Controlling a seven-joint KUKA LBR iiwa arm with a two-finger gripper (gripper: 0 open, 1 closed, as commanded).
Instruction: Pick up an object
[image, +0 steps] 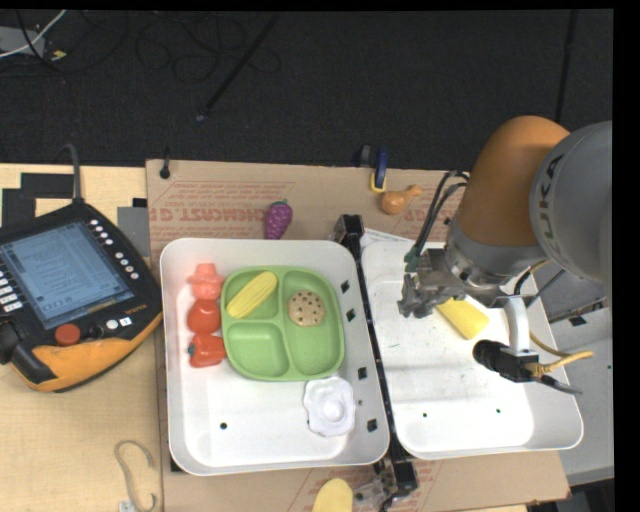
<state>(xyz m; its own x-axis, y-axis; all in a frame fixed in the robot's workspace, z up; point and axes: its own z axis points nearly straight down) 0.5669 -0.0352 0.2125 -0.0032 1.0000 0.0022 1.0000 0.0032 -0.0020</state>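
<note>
A yellow block (463, 317) lies in the right bin (480, 420), at three o'clock just beside my gripper (418, 303); whether my jaws are spread, I cannot tell. At nine o'clock, a green tray (283, 345) sits in the left bin (260, 430).

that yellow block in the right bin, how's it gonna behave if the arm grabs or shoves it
The yellow block looks solid with flat faces, so it probably stays stiff and slides rather than rolls. It seems small and likely light. It lies flat on the right bin floor beside the pincer, so it could skid on the smooth white surface.
</note>
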